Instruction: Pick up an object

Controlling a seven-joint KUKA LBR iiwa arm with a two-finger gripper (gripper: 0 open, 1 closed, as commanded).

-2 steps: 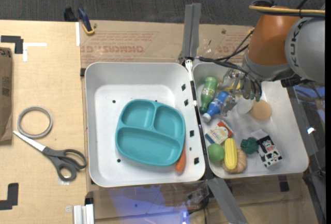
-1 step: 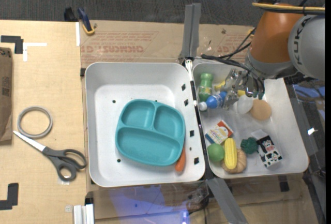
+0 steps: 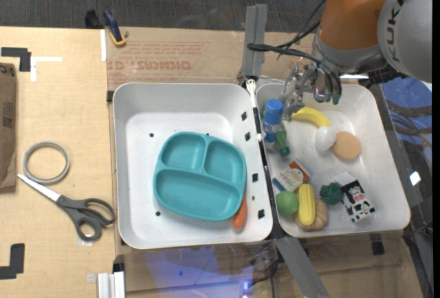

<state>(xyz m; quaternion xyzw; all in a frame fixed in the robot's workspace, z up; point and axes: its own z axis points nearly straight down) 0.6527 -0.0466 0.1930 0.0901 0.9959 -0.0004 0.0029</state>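
Pincer [image 3: 311, 87] hangs low over right bin's [image 3: 382, 126] far end, just above banana [image 3: 311, 116], apparently lining up a pick; its grip state: cannot tell

Teal divided plate [image 3: 199, 176] in a white bin [image 3: 130, 152], orange carrot [image 3: 239, 215], yellow banana [image 3: 311, 116], blue-capped bottle [image 3: 274, 119], white egg [image 3: 324, 140], green broccoli [image 3: 332, 193], yellow corn [image 3: 306, 204], black-and-white patched cow toy [image 3: 356, 201], grey-handled scissors [image 3: 72, 206]

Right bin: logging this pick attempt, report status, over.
Pincer hovering over right bin, back end. Banana just below it, not held. Blue bottle close alongside.
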